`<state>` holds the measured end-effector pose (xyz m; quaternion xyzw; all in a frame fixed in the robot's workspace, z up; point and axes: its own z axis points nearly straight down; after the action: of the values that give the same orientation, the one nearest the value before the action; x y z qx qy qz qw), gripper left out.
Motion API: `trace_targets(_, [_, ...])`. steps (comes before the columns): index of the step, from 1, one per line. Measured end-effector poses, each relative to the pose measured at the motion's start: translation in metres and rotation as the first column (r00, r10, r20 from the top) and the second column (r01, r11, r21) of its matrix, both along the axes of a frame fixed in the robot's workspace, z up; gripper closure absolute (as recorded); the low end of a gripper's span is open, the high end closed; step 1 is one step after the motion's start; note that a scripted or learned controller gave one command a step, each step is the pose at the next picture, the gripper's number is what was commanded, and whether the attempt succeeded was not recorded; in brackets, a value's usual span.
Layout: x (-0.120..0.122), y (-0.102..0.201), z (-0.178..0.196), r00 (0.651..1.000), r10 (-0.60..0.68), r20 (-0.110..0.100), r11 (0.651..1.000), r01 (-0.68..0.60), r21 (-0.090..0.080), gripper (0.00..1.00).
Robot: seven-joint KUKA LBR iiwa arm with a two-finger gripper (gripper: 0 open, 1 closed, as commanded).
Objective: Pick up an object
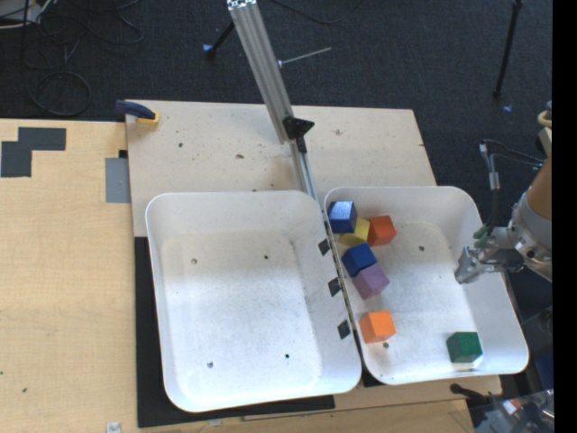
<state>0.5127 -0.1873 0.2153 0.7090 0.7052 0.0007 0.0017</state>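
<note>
Green block [464, 346]: sitting in the lower right corner of the right bin [424, 375], nearest the bottom of the frame, well apart from the other blocks.
Lower orange block [378, 325]: lying near the right bin's left wall, low in the frame, on its own.
Purple block [370, 280]: resting just above the lower orange block, touching the dark blue block [358, 258] over it.
Cluster: dark blue, yellow [358, 234], upper orange [381, 230] and light blue [341, 215] blocks are crowding together in the upper left part of the right bin, beside the divide between the bins.
Gripper [469, 267]: hanging over the right edge of the right bin, at the right middle of the frame, well apart from every block; nothing is showing between its fingers, and whether they are parted or closed I cannot tell.
Arm [536, 233]: reaching in from the right edge of the frame, only its grey wrist showing.
Left bin [167, 242]: lying in the lower centre of the frame, touching the right bin along one side.
Bench [216, 142]: stretching pale and speckled behind both bins.
Metal rail [266, 70]: leaning from the top centre of the frame down to where the bins meet.
Blue and yellow clamp [137, 111]: sitting at the bench's upper left corner.
</note>
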Motion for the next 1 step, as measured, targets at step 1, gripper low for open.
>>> trace_targets(1, [0.0004, -0.0011, 0.0155, 1.0, 0.006, -0.003, 1.0, -0.006, 0.001, 1.0])
